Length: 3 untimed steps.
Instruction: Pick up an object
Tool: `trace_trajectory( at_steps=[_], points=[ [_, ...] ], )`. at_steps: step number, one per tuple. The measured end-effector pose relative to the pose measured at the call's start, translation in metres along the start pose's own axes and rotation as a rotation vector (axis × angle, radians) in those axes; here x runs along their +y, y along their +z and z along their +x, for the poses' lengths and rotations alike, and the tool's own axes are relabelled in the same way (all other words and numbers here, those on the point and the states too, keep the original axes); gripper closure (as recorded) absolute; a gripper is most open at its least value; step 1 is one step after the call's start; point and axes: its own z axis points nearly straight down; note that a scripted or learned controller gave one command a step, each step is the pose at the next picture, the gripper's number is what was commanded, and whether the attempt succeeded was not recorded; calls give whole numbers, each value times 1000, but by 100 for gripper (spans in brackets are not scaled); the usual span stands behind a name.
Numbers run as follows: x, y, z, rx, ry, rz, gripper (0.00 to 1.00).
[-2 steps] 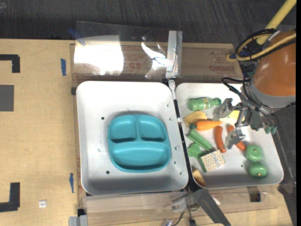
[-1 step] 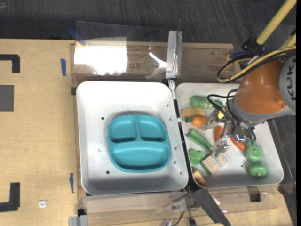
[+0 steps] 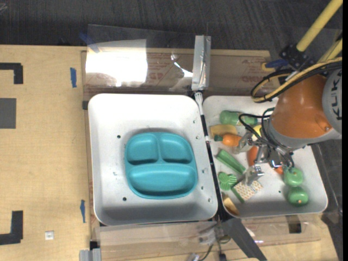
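A single fixed camera looks down from above on the tabletop, tilted a little so the far edge sits at the top of the frame, with dark floor beyond it. It stands far enough back to take in both white bins whole. The left bin sits near the middle of the frame; the right bin lies just beside it, toward the right edge. The arm enters from the right of the left bin, partly cropped.

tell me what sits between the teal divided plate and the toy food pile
In the camera view, the two bins' adjoining rims separate the teal plate from the toy food.
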Motion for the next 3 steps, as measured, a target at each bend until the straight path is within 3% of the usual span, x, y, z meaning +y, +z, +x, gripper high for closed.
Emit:
trace_trajectory(
  at_steps=[1,2,3],
  points=[
    [3,-10,-1,-2,-3,-2,100],
    [5,-187,29,16,167,-3,100],
    [63,-168,-13,26,222,-5,100]
  ],
)
